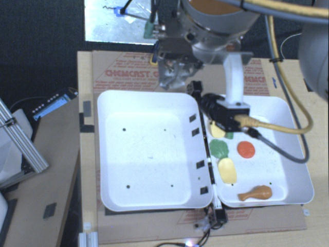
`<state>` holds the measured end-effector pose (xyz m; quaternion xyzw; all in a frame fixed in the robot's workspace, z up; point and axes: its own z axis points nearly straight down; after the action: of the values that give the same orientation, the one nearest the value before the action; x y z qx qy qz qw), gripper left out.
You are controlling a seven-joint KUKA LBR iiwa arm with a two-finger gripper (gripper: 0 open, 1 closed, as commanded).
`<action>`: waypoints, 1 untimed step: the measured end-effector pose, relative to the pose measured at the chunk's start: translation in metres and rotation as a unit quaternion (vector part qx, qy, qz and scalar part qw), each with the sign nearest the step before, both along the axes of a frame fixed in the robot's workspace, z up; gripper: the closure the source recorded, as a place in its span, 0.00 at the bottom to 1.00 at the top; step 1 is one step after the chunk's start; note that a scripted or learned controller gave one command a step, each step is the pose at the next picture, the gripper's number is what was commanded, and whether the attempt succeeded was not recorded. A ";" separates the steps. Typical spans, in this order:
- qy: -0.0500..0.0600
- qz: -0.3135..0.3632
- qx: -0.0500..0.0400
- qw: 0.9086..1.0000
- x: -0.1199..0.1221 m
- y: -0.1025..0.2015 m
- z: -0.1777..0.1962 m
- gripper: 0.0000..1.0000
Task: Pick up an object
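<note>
1. Objects to pick: five counted, all in the right bin (292,118), none in the claw.
2. One brown drumstick (255,193) lies on its side near the bin's front edge, thick end to the right.
3. One yellow oval (227,170) lies just behind and left of the drumstick, near the wall shared with the left bin.
4. One green piece (219,148) lies just behind the oval; touching or a hair apart, not clear.
5. One red disc (246,150) lies flat beside the green piece, apart from it, toward mid-bin.
6. One yellow piece (216,130) sits behind the green piece, partly hidden by robot hardware; shape cannot be told.
7. Containers: two white bins, side by side and touching. The left bin (149,153) carries four black tabs (195,133) along its right wall.
8. Claw (174,78): above the back rim of the left bin, over printed cardboard (123,72). Wide or narrow cannot be told.
9. The cardboard lies under both bins on the surface (59,148).
</note>
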<state>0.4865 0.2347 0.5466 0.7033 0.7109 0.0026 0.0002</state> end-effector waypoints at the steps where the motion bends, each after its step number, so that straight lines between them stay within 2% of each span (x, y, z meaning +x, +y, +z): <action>1: 0.000 0.000 0.000 1.000 0.000 0.000 -0.001 0.00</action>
<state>0.4865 0.2347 0.5460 0.7030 0.7111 0.0020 0.0001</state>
